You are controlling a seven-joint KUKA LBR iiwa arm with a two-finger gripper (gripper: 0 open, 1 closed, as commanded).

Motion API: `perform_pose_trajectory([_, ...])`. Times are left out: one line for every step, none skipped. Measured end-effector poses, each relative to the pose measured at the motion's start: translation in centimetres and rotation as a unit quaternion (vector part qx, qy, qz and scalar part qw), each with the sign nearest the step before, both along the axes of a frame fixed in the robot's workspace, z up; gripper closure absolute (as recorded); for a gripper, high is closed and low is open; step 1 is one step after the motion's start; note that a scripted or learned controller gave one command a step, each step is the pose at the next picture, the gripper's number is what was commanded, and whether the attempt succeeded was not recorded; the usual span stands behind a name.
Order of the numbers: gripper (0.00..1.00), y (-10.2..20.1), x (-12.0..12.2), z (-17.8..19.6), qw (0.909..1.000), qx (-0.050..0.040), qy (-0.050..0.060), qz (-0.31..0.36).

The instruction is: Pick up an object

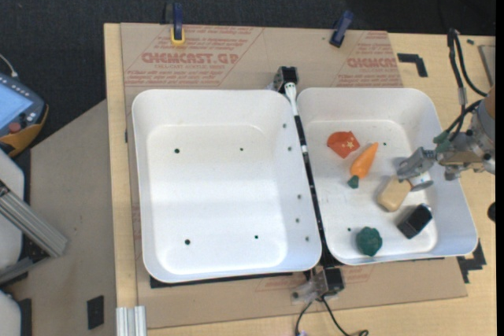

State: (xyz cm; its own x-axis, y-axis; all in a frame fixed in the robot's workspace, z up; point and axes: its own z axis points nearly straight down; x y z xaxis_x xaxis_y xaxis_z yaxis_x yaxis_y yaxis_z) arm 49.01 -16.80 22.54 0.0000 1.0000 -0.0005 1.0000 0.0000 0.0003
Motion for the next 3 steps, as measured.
perform_pose_trajectory([0.0,3.6,1.1,-5.7,1.0,0.0022,0.003,0.002])
perform_pose_trajectory([0.0,2.2,-1.3,-14.5,1.0,0.0013,0.003,-0.002])
perform_pose_trajectory([0.0,2.7,2.2,-3.0,1.0,-0.0016,-0.006,0.002])
